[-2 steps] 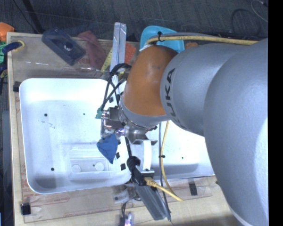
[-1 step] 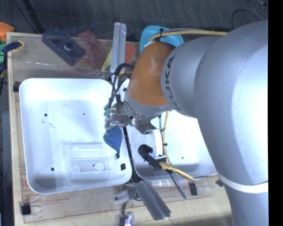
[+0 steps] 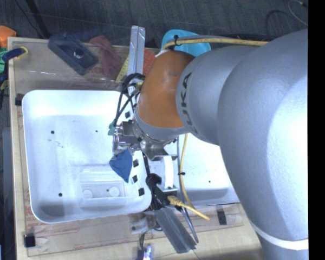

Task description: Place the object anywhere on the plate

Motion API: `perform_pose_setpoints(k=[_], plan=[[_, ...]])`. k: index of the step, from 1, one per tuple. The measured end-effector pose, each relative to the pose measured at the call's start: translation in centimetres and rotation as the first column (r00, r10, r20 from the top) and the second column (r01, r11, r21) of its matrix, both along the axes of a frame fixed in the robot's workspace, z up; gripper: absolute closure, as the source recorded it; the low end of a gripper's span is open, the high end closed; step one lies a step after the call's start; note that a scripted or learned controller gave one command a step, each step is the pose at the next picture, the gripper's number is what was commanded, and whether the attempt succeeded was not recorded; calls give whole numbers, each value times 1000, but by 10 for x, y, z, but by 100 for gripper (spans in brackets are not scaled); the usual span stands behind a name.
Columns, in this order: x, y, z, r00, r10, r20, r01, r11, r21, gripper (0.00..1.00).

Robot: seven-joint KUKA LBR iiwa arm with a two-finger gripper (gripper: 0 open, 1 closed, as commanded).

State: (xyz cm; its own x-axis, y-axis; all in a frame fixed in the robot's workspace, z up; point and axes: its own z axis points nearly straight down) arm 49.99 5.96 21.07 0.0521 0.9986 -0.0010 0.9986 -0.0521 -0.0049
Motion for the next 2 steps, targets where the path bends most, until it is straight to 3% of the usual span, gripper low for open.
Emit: perform_pose_setpoints(k=[1,2], plan=[[27,-39,-21,995,97,0,-97,995,0,100],[-24,-3,27,963,269,-1,-269,963,2,100]])
